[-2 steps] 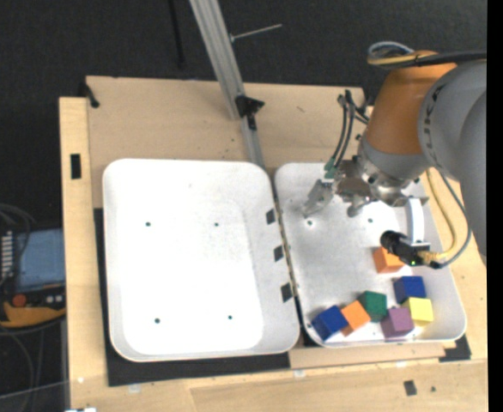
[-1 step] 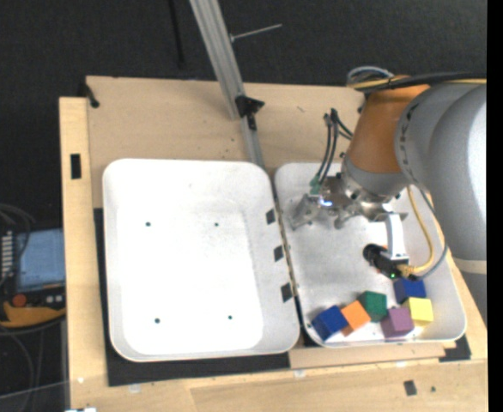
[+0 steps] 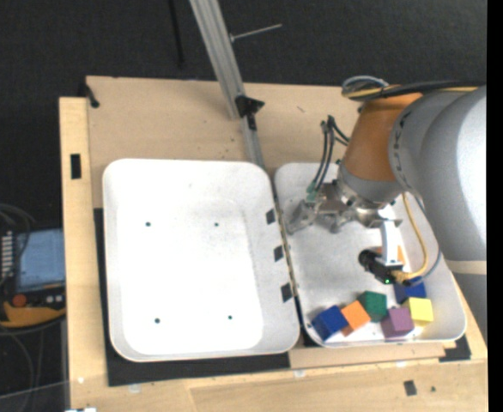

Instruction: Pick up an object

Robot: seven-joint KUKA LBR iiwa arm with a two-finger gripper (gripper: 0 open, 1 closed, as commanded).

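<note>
Now hunting for a block.
We can't tell the gripper (image 3: pixel 310 215) state; we should aim squarely over the orange block (image 3: pixel 355 315).

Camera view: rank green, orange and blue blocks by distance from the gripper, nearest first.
Gripper sits near the right bin's upper left; the blocks lie along its lower edge.
1. Green block, farthest up of the three.
2. Orange block, left of and below green.
3. Blue block, lowest, leftmost; nearly tied with orange.
</note>
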